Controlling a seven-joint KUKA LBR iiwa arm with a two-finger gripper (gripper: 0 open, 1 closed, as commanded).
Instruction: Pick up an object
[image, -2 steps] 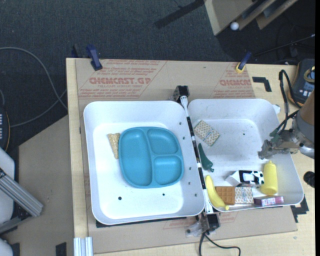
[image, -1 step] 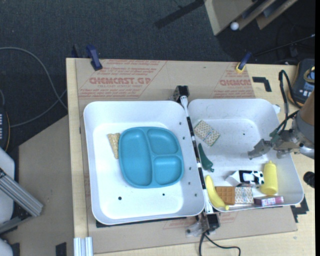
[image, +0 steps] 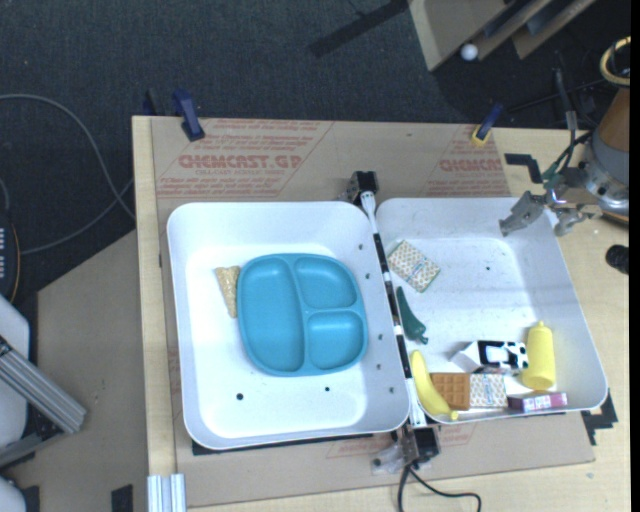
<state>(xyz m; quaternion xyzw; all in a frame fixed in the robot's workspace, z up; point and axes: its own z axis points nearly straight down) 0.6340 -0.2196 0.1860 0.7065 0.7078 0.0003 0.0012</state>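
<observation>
My gripper (image: 541, 219) hangs over the far right corner of the right bin (image: 470, 235); its two fingers stand apart with nothing between them. The objects in that bin lie well away from it. A patterned packet (image: 413, 266) sits near the bin's far left. A green piece (image: 408, 316) lies along the left wall. At the near edge are a banana (image: 429, 386), a brown waffle square (image: 450, 385), a pink packet (image: 488, 391), a purple bar (image: 537, 402), a black-and-white box (image: 498, 353) and a yellow bottle (image: 540, 355).
The left bin (image: 200, 235) holds a blue divided plate (image: 300, 312) with a tan cracker (image: 228, 286) tucked at its left edge. A black divider (image: 385, 290) runs between the bins. Blue clamps (image: 186, 113) hold the cardboard base at the back.
</observation>
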